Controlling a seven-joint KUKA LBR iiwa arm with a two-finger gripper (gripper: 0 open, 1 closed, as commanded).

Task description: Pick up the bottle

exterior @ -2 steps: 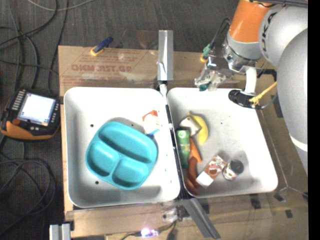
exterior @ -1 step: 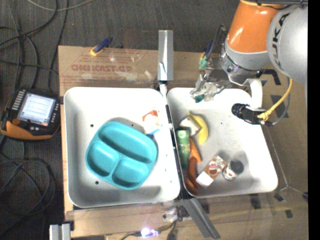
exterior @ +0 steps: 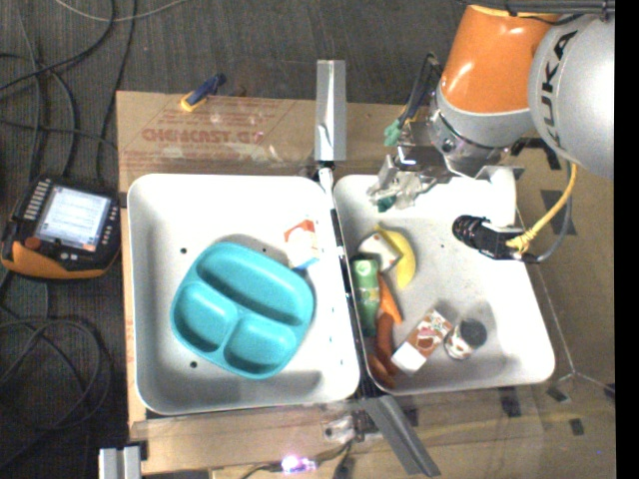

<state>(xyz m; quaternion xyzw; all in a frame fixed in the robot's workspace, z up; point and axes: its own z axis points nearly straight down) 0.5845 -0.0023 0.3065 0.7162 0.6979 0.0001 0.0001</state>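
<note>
Nearest to the camera, in the right bin (exterior: 534, 352), a small carton (exterior: 423, 339) and a round dark-topped object (exterior: 467, 335) lie well below the gripper (exterior: 397, 190), which hangs over the upper left part of this bin; whether its jaws are spread or closed, I cannot tell. Below the jaws and close to them lies a banana (exterior: 397, 252), and just under it, against the left wall, the green bottle (exterior: 365, 289) lies beside an orange carrot-like piece (exterior: 387, 312). Far to the lower left of the jaws, in the left bin (exterior: 150, 267), rests a teal divided tray (exterior: 245, 307).
</note>
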